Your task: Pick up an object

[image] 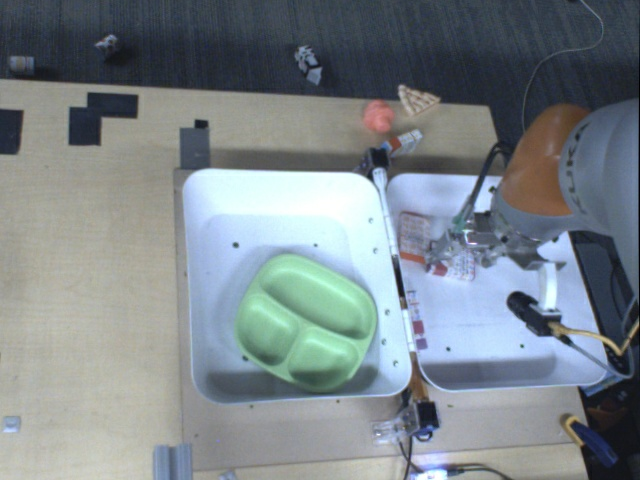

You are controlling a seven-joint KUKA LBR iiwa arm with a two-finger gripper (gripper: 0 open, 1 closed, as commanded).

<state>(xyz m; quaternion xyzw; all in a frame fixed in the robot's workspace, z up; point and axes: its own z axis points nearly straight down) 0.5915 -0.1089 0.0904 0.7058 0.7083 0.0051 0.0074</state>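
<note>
Right white bin [500, 353], jaws [462, 253] low over a small red-and-white packet [415, 236] just beside them, their spread impossible to tell.

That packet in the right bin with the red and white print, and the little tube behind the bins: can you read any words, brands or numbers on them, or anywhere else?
No text is legible anywhere.
packet in the right bin: red and white print, too blurred to read.
small tube on the bench: orange and white, too small to read.
green tray in the left bin: no markings visible.
</note>
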